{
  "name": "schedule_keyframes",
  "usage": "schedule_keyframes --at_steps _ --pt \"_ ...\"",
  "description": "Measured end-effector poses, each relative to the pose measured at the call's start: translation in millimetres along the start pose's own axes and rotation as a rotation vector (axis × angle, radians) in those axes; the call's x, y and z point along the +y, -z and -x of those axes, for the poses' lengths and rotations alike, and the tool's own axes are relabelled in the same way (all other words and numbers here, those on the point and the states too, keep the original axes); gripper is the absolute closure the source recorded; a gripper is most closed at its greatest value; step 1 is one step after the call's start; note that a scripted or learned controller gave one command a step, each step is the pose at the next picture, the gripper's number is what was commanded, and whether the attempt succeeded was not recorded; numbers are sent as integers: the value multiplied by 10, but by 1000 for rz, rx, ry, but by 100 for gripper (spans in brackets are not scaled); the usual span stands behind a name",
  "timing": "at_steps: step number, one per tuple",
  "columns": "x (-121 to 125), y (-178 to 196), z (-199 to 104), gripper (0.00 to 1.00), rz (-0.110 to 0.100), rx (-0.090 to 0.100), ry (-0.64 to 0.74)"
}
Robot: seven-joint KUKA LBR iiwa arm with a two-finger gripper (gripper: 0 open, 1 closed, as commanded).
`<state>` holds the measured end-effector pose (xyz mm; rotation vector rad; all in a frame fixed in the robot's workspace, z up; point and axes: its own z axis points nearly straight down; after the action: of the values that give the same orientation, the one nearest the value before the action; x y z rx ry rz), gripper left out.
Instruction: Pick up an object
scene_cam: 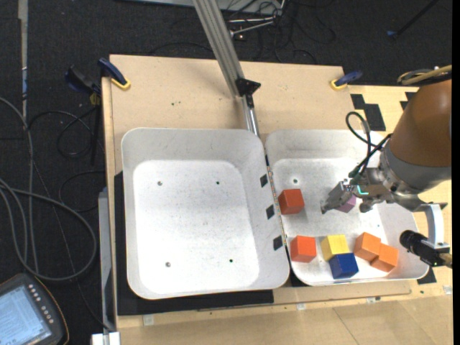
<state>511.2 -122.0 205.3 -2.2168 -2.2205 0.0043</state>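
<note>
Matt speckled white plastic bins (190, 279) sit on a pale, rough-looking wooden bench (180, 85); the blocks (291, 201) look matt.

- We see an arm (424, 146) with a broad orange band above a grey wrist.
- We note black cables (363, 136) looping beside it.
- We see a dark metallic gripper (339, 200).

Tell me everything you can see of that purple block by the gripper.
The purple block is a small pale-purple cube, mostly hidden by the gripper, which is right over it. It sits in the right bin, right of the lone orange block and above the cluster along the front. I cannot tell whether it is gripped or lifted.
</note>
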Motion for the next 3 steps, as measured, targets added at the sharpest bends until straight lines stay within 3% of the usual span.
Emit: schedule_keyframes --at_steps 1,3 --pt "9 19 2 0 4 -1 -2" --pt "23 -1119 19 0 4 -2 -3"
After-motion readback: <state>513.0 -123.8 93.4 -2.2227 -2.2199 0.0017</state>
